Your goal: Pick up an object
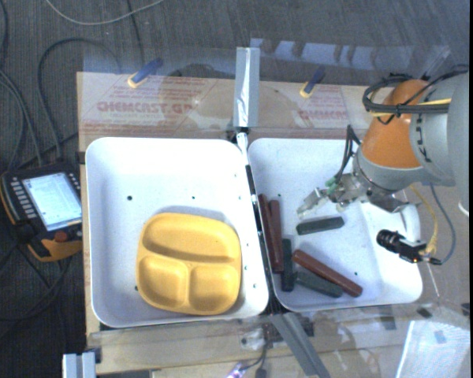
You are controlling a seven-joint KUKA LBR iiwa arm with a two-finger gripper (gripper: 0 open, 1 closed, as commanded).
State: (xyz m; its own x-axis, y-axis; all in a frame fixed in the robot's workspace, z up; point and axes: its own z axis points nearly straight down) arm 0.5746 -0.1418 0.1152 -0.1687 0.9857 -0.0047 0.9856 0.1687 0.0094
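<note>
My gripper [314,201] hangs over the right bin [394,290], near its middle, with the orange-banded wrist behind it to the right. Just below it lies a short dark grey bar [319,226], apart from it. A brown bar [270,220] lies along the bin's left wall, with a dark green bar [286,264] below it. A longer brown bar [328,273] lies slanted near the front, and another dark bar [316,284] rests beside it. I see nothing held by the gripper.
The left bin [110,172] holds a yellow compartment tray [191,262] at its front. A black cable part [400,243] hangs at the right bin's right side. A handheld pendant [43,203] lies left of the bench.
</note>
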